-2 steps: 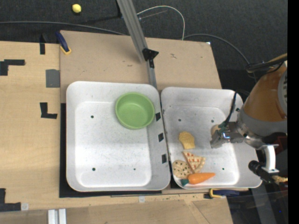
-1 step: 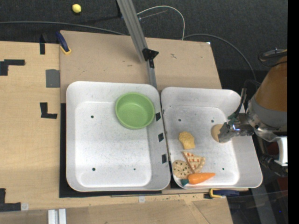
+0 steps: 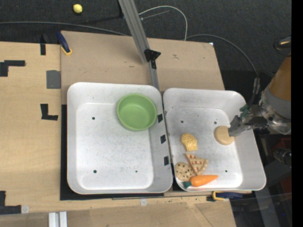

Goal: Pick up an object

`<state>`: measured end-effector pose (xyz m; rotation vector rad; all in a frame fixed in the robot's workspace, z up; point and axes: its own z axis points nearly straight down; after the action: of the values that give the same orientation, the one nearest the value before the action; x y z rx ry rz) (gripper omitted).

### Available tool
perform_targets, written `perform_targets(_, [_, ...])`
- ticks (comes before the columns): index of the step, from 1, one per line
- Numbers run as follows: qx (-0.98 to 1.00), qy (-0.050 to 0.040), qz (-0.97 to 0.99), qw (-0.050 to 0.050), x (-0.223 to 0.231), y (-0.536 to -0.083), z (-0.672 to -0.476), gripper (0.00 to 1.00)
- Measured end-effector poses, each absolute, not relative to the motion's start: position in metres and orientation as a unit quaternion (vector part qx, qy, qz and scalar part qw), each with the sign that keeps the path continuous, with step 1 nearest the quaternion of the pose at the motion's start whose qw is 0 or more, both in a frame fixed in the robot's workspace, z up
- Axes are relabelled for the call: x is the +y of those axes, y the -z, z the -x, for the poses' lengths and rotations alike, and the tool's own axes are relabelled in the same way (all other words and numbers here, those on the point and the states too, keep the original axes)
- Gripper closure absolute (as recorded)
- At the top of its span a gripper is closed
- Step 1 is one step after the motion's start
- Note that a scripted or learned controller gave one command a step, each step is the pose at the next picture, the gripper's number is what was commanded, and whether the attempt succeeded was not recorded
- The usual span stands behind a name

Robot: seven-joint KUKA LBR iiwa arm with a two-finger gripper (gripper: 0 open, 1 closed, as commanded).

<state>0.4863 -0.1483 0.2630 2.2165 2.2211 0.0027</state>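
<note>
Just beside the end effector (image 3: pixel 235 127), a smooth round tan bun (image 3: pixel 223 135)

Wooden desk (image 3: pixel 109 60) marked with black tape pieces (image 3: pixel 46 111), set on dark carpeted floor (image 3: pixel 227 8). A grey metal pole (image 3: pixel 132 20) slants across the upper desk, beside thin cables (image 3: pixel 180 18); a small yellow ball (image 3: pixel 77 8) lies on the floor.

the gripper (image 3: pixel 235 126) hangs over the right bin (image 3: pixel 246 167), its tip touching a round tan piece (image 3: pixel 222 135). left of the jaws lie a corn cob (image 3: pixel 189 141), waffle (image 3: pixel 196 164), cookie (image 3: pixel 181 170) and carrot (image 3: pixel 204 180); far left, a green bowl (image 3: pixel 137 111) sits in the left bin (image 3: pixel 94 155).
</note>
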Motion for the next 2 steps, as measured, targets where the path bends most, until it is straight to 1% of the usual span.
perform_targets(1, [0.71,0.0003,-0.705,-0.001,-0.094,-0.25,-0.508,1.0])
perform_targets(2, [0.71,0.0004,-0.704,-0.001,-0.038,-0.239,-0.534,1.0])
